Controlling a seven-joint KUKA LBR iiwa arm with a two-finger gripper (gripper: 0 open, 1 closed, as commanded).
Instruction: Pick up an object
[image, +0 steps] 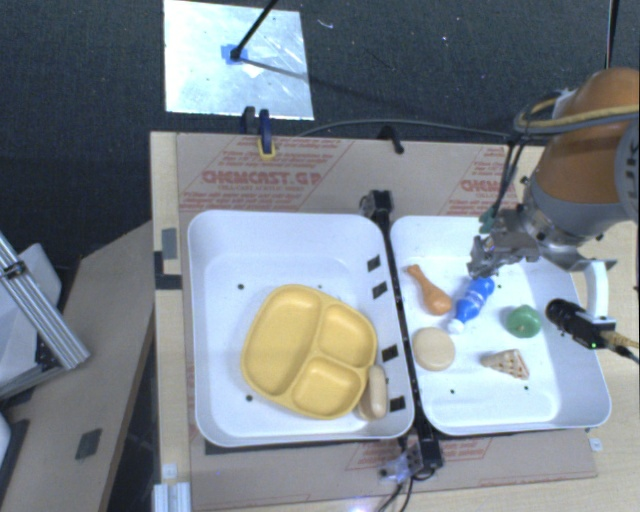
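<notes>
In the right bin (560, 405) lie an orange drumstick-shaped toy (428, 287), a blue bottle (472, 301), a green round toy (522, 321), a tan round biscuit (434, 349) and a pizza-slice toy (506, 363). My gripper (485, 262) hangs over the bin's back part, just above the upper end of the blue bottle. Its fingers are dark and small against the arm.
The left bin (230, 250) holds a yellow divided plate (308, 350) with a beige bread-like piece (375, 392) at its right edge. A black divider clamp (378, 205) sits between the bins. The arm's grey body and orange band (590, 110) rise at the right.
</notes>
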